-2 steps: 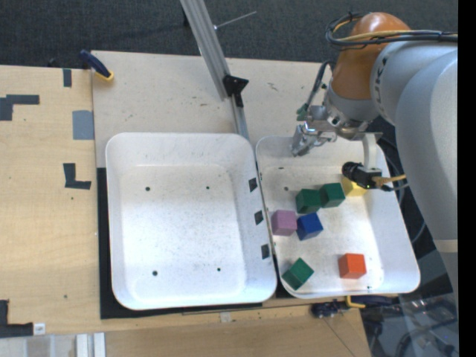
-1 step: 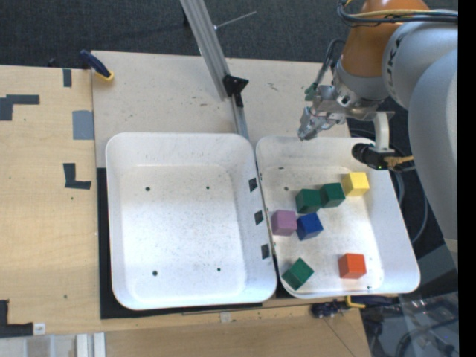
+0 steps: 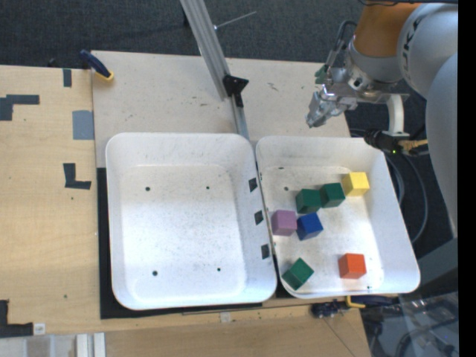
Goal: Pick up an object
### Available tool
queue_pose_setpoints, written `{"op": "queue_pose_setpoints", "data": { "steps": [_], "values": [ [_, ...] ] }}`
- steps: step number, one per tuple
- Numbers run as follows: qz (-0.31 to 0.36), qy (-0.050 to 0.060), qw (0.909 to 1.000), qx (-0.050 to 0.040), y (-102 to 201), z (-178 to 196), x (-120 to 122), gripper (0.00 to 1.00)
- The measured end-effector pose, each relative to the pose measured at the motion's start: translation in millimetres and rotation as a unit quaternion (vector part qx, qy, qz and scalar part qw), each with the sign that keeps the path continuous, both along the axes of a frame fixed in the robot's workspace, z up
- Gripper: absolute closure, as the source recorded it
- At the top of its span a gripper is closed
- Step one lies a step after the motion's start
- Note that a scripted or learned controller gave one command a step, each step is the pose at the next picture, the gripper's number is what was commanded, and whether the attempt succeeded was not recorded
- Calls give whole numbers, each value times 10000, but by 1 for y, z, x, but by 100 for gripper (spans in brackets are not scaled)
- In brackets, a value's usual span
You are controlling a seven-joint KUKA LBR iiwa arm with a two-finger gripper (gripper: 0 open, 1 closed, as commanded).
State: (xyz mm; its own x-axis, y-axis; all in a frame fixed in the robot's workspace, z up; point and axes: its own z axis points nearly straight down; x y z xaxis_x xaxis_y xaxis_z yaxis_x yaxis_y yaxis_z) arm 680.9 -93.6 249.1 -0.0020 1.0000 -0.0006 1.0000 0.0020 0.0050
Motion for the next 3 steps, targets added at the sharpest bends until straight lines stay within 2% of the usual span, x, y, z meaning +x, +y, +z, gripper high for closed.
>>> {"op": "queue_pose_setpoints", "data": {
  "steps": [1, 2, 3],
  "values": [
    [16, 36, 10000, 9, 52, -3, -26, 100],
    [22, 42, 10000, 10, 106, -18, -38, 100],
    [19, 39, 10000, 9, 152, -13, -60, 100]
  ]
}}
